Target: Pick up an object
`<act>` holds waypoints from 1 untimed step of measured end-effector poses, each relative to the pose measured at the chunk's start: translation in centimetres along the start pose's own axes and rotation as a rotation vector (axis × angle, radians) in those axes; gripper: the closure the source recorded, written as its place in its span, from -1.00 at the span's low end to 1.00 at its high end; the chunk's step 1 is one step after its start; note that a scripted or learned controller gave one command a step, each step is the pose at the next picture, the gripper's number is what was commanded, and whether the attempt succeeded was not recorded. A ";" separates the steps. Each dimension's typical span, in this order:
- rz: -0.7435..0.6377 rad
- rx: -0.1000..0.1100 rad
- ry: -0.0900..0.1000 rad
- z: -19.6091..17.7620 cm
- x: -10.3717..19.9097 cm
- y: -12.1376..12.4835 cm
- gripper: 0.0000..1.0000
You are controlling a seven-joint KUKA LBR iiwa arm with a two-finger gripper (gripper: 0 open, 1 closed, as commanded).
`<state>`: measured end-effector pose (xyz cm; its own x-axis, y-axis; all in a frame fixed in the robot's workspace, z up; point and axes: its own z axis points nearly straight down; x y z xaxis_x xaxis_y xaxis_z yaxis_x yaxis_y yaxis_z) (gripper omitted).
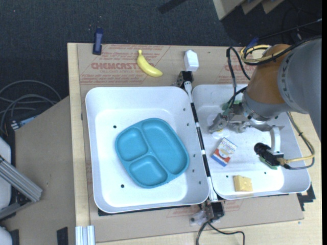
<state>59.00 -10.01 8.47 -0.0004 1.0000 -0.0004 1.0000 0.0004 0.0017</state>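
Yellow foam-like block sits nearest in the right bin, with a small red, white and blue carton just beyond it, both lying loose on the floor. Farther back the gripper hangs low over the same bin near the carton, and I cannot tell its state. Nothing looks lifted, so the pick seems not yet done; the left bin holds a blue divided plate, and a banana lies on the bench beyond.

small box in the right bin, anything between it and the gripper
Nothing visible does. The small box lies on bare bin floor just below the gripper, with the yellow block off toward the right bin's near edge.
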 end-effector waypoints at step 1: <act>0.001 0.004 0.001 0.0 -0.2 -1.4 -1.00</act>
<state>57.57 -10.16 8.46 0.0003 1.0000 0.0009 1.0000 -0.0003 -0.0022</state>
